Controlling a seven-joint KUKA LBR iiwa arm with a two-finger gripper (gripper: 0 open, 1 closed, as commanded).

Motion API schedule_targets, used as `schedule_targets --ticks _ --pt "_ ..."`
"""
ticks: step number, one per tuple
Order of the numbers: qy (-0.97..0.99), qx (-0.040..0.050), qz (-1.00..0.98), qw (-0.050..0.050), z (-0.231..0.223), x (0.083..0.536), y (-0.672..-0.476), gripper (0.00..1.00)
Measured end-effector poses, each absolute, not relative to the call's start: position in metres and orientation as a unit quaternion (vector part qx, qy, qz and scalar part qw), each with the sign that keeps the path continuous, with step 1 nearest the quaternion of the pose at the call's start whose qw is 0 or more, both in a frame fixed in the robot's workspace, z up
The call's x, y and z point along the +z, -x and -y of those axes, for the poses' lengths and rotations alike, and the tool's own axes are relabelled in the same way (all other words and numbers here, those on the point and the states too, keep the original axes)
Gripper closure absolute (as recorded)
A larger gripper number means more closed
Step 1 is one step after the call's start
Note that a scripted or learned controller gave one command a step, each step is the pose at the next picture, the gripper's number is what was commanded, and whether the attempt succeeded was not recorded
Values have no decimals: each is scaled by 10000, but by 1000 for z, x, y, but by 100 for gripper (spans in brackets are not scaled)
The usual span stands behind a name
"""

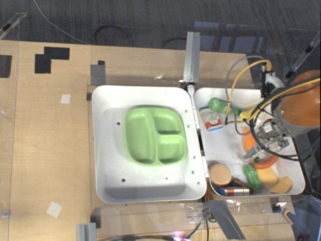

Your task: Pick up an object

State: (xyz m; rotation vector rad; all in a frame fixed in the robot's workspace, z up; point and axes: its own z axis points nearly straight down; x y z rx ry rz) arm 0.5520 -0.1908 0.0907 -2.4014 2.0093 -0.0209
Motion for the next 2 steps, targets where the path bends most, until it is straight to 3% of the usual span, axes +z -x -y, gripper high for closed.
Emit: schedule_targets --ticks 1,2 --pt "7576 -79 -6526 53 187 91 -533 0" --pt "7407 -64 -6718 40 157 91 -557 0"
